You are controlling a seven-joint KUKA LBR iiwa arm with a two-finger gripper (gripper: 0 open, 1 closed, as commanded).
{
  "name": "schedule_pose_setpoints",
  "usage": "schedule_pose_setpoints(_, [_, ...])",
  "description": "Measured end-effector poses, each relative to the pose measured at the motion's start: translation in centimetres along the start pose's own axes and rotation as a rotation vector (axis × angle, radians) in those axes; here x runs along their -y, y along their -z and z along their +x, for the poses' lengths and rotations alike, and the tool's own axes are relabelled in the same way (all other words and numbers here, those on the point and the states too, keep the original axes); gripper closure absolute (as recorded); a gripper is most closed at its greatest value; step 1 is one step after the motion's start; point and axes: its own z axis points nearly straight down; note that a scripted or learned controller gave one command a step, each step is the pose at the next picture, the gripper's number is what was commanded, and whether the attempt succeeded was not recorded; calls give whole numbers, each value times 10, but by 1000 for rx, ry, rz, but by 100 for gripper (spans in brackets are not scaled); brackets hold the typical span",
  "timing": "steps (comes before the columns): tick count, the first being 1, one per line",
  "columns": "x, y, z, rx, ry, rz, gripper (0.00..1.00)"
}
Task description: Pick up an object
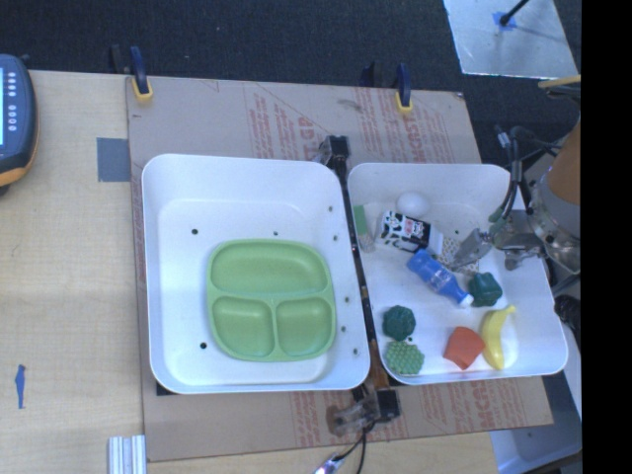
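My gripper (472, 250) hangs low over the right part of the right bin (434, 178), reaching in from the right edge. Just below it to the left lies a blue bottle (437, 276), and a dark teal block (485, 288) sits right under it. A black-and-white carton (406, 231) and a white ball (411, 203) lie to its left. Along the bin's front are a yellow banana (499, 336), an orange block (463, 347), a dark green lump (399, 321) and a light green knobbly ball (403, 357). Nothing shows as held.
The left bin (168, 265) holds a green divided plate (271, 299). A thin green item (361, 227) leans at the right bin's left wall. Clamps (402, 87) hold the cardboard at the back, and a device (15, 117) sits at the far left.
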Motion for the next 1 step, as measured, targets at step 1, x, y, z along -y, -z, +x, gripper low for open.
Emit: schedule_pose_setpoints(1, [-52,-106,30,4,3,-5,0])
